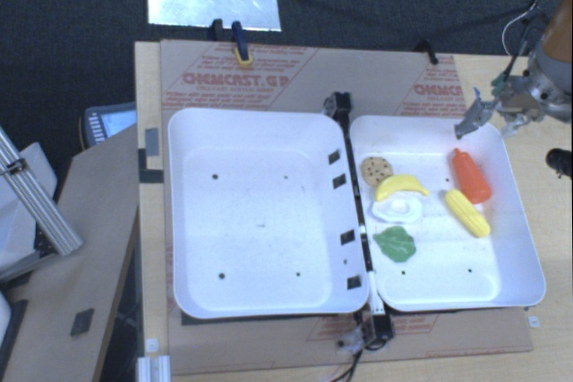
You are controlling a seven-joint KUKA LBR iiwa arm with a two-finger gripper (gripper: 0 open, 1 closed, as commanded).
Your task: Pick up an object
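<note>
Gripper [491,117] — 2 fingers spread, holding nothing, above right bin's [519,282] far edge, near orange carrot [470,176]

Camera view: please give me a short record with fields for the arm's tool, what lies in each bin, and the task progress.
tool: above the right bin's far right corner, holding nothing
right bin: cookie, banana, fried egg, green leaf, orange bottle, corn cob
left bin: bare white floor
progress: no object picked up yet
</note>
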